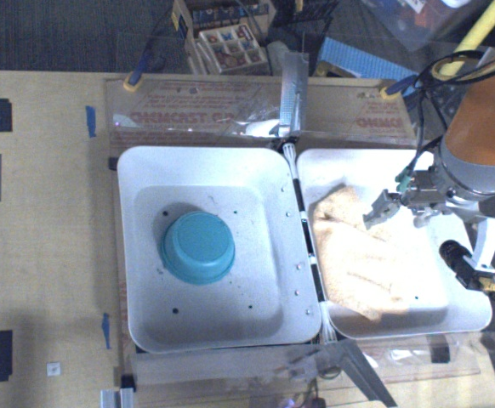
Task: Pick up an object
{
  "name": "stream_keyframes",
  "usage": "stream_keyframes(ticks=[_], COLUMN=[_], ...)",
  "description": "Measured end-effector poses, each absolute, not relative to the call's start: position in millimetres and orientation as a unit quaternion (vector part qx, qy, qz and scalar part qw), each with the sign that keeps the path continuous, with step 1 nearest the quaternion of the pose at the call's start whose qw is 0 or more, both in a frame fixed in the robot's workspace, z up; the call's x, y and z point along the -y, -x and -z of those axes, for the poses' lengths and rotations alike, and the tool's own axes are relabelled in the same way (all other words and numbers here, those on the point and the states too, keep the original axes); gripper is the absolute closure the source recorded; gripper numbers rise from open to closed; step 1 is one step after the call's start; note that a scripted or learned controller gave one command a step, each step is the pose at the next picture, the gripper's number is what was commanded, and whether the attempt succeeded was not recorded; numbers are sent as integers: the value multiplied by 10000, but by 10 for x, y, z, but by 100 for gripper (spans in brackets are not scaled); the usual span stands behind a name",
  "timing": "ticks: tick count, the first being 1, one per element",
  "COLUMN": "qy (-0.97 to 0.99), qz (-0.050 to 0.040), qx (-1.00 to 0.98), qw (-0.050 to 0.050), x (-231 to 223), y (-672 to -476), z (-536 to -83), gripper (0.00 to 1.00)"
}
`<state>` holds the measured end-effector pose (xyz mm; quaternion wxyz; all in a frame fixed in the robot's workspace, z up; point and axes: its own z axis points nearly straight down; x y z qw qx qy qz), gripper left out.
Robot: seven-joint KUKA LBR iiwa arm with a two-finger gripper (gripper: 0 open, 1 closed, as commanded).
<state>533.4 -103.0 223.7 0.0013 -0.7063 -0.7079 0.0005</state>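
Note:
A pale beige cloth [362,262] lies crumpled across the floor of the right bin [460,317], taking up most of its left and middle. My gripper [401,214] hangs above the upper part of this bin, just over the cloth's top right edge. Its fingers [380,212] are spread open and nothing sits between them. In the left bin [145,177] a light blue bowl [198,246] rests upside down, a little left of centre.
The two white bins share a raised divider [303,228] in the middle. A cardboard sheet [205,113] lies behind them, with clutter beyond it. The wooden bench top [39,228] stretches out to the left.

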Motion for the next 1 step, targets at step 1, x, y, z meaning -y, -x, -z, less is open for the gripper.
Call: stream_keyframes(ticks=[1], qy=[6914], qz=[7], qx=[7225], qw=[-14], x=[885], y=[-6174], z=[-1894], gripper=[0])
